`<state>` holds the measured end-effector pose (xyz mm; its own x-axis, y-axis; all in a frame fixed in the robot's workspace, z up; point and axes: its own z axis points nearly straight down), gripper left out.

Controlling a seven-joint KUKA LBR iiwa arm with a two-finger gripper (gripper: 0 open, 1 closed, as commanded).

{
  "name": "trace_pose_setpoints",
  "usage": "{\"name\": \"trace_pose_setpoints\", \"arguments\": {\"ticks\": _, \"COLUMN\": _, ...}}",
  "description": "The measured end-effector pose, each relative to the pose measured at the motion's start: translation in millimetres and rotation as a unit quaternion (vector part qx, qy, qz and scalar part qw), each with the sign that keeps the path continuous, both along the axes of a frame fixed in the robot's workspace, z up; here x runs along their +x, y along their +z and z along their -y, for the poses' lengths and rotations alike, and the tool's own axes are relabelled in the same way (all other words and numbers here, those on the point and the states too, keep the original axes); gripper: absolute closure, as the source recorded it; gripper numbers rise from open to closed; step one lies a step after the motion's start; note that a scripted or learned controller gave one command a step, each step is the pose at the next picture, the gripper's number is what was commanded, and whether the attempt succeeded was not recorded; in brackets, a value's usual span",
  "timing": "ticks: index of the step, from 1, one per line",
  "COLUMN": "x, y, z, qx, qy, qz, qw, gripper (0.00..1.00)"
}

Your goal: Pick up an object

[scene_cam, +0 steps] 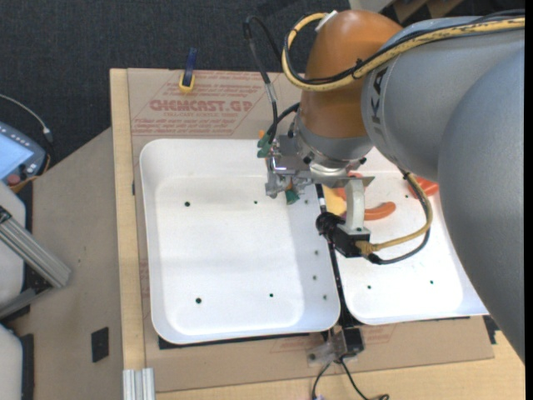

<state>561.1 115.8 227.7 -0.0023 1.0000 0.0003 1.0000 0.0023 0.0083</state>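
My gripper (281, 180) hangs over the far right corner of the left bin (166, 223), close to the divide between the two bins. A small green piece (291, 197) shows just under its metal tip; whether it is held or lying in the bin I cannot tell. In the right bin (408, 302) lie an orange elongated object (381, 211), a yellow object (336, 198) partly hidden by the wrist, and another orange piece (425, 188) at the arm's edge. The arm's orange band (350, 65) and grey body cover much of the right bin.
Both bins sit on a brown cardboard sheet (200, 102) with red print. A yellow and blue clip (189, 75) stands at its far edge. A black cable fitting (343, 238) hangs from the wrist over the divide.
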Motion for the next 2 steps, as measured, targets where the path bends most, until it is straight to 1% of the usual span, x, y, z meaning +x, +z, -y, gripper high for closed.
{"name": "trace_pose_setpoints", "arguments": {"ticks": 1, "x": -11.3, "y": 87.6, "z": -52.0, "qx": 0.0022, "qy": 0.002, "qz": 0.001, "qw": 1.0000, "gripper": 1.00}}
{"name": "trace_pose_setpoints", "arguments": {"ticks": 2, "x": -28.0, "y": 171.1, "z": -60.5, "qx": 0.0019, "qy": 0.001, "qz": 0.001, "qw": 1.0000, "gripper": 1.00}}
